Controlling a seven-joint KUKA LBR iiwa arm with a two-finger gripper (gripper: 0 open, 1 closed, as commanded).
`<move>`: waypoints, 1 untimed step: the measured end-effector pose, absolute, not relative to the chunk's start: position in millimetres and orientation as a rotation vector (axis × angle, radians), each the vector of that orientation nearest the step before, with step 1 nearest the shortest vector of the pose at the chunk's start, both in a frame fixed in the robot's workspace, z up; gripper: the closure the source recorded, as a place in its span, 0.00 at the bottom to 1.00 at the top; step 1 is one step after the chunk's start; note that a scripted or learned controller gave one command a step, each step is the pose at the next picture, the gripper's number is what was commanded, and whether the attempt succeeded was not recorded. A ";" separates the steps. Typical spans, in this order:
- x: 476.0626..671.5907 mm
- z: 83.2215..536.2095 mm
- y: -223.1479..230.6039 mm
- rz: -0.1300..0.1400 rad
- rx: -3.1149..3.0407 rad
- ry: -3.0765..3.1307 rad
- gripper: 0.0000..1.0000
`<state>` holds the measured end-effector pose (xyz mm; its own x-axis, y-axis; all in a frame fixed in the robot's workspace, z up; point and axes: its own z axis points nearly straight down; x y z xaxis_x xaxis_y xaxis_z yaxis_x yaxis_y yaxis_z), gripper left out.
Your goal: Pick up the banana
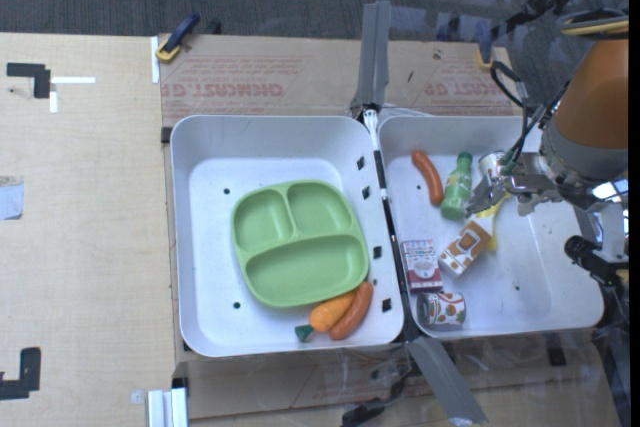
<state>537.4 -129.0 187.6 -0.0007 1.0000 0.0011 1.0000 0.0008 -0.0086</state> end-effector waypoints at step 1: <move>571.8 138.4 -164.7 0.006 -2.129 -2.304 0.00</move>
<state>571.8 -164.7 138.4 -0.0791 0.9969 0.0008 0.9968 0.0791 -0.0060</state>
